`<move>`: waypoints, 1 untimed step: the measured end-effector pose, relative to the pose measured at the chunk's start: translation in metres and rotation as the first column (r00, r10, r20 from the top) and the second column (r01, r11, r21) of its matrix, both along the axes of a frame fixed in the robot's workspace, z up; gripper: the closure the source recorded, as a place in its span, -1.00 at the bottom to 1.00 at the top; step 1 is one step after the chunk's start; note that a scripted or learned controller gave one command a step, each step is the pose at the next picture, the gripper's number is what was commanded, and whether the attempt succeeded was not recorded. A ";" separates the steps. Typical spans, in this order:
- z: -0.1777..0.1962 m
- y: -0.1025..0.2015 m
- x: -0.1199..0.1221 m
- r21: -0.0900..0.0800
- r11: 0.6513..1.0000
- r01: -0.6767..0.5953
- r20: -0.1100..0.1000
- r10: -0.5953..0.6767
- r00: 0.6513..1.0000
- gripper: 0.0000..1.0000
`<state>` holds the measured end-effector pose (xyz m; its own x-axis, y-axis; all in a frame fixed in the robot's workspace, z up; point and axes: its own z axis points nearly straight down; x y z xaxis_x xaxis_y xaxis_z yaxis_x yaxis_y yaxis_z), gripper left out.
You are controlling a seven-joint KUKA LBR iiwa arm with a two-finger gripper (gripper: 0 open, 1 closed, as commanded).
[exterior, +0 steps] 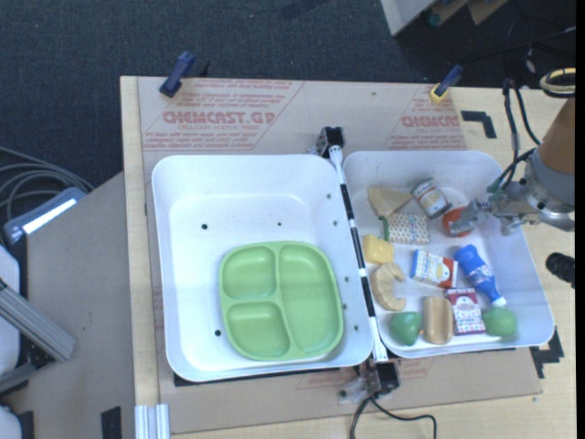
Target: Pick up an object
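The right bin holds several small toy foods. Among them are a pale cheese wedge, a small tin can, a red item, a blue bottle, a red-and-white carton and a green ball. My gripper reaches in from the right over the bin's upper right part. It sits right beside the red item, and I cannot make out whether it touches it.
The left bin holds a green divided plate. A patterned packet, a yellow block, a croissant-like piece, a green apple, a bun and a red box crowd the right bin.
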<state>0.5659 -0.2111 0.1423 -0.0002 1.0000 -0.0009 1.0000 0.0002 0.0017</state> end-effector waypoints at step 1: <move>-0.054 0.030 -0.037 -0.001 1.000 0.000 0.005 0.000 1.000 -1.00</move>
<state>0.5291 -0.1809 0.0880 0.0003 1.0000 -0.0018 1.0000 -0.0003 0.0066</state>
